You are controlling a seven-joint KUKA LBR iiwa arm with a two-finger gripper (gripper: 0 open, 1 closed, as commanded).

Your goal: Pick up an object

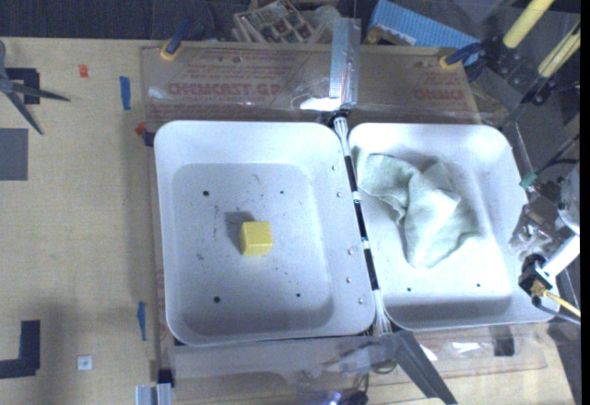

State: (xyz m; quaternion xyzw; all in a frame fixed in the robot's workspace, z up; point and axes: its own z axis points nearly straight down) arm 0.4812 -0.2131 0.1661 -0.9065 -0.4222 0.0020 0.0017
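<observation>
Yellow block (pixel 256 238) mid left bin (pixel 184 154), unheld.

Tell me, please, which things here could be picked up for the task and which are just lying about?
For the job:
yellow block, left bin
pale cloth, right bin

Just lying about:
blue box
clear plastic sheet
</observation>
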